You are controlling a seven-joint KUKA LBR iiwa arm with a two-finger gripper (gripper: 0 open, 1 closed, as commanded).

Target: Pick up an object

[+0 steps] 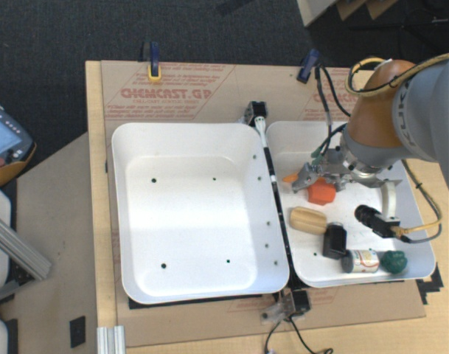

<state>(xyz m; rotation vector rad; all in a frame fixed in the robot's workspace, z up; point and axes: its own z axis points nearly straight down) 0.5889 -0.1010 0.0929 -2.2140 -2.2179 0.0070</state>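
Gripper (318,177): right bin (423,260), upper centre, directly above orange block (321,192); finger spread cannot be told.
Orange block: just below gripper, contact unclear.
Wooden cylinder (308,220): lower left of block.
Black objects (335,241), green ball (393,261): lower right.

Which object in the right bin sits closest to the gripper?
The orange block, right under the gripper; the tan wooden piece and black items lie farther toward the bin's front.

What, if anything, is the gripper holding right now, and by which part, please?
It cannot be told. The gripper sits low in the right bin, right above the orange block, but the wrist hides whether the block is gripped.
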